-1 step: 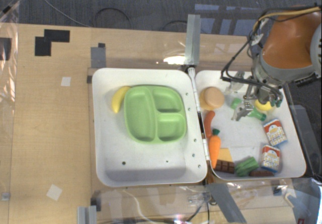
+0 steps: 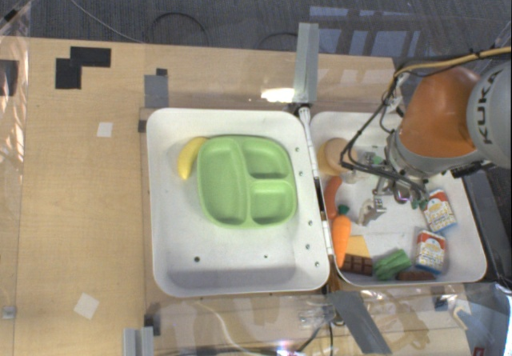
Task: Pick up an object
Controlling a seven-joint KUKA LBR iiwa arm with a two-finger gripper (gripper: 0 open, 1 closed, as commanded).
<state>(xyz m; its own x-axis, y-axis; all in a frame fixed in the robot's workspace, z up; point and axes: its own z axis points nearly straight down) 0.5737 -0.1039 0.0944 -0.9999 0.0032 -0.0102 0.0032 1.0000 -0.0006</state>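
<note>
The right bin [image 2: 398,228] holds several toy foods. An orange carrot [image 2: 342,238] lies along its left wall, with a red-orange piece [image 2: 332,193] above it and a beige round item [image 2: 334,156] at the top left. Two small cartons [image 2: 438,212] [image 2: 430,251] stand at the right. A green vegetable [image 2: 391,264], a brown chocolate block [image 2: 357,266] and a yellow wedge [image 2: 359,246] sit along the front. My gripper [image 2: 370,210] hangs over the bin's bare middle, just right of the carrot, and nothing shows in it.
The left bin [image 2: 240,282] bears a green divided plate [image 2: 244,181] with a yellow banana [image 2: 188,156] at its upper left edge. The arm's orange band [image 2: 432,114] looms over the right bin's back right corner. A metal post [image 2: 306,62] stands behind the bins.
</note>
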